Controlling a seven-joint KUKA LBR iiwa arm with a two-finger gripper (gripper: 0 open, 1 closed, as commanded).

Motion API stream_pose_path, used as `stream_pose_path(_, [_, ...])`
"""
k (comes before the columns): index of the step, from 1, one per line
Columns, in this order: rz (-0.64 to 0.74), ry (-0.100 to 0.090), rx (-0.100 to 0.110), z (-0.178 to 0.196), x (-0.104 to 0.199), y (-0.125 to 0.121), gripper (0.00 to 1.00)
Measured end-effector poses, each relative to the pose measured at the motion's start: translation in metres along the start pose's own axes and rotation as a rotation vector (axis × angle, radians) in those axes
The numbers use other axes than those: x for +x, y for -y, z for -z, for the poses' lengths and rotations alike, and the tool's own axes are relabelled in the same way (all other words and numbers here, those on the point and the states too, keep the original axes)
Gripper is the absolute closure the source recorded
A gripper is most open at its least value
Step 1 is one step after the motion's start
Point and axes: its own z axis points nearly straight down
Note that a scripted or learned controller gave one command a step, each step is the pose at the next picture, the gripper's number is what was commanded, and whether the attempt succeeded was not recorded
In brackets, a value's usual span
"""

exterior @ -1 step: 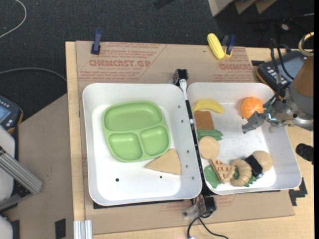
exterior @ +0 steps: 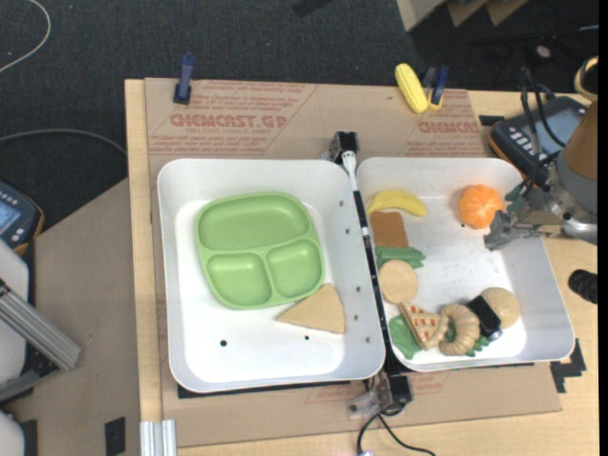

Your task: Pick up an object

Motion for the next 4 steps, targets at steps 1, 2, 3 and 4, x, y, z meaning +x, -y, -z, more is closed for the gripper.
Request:
stream_pose_path(1, [0.005,-0.005,0.008,-0.001,0.069,0.034,1.00])
stream_pose_path(2, [0.000,-0.001,0.002,0.009,0.065,0.032,1.00])
stream_pose_path(3, [0.001,-0.003,0.014,-0.125,0.066,-0.003,1.00])
stream_pose_path(4, [-0.001,0.000,0.001,-0.107,0.065,-0.006,1.00])
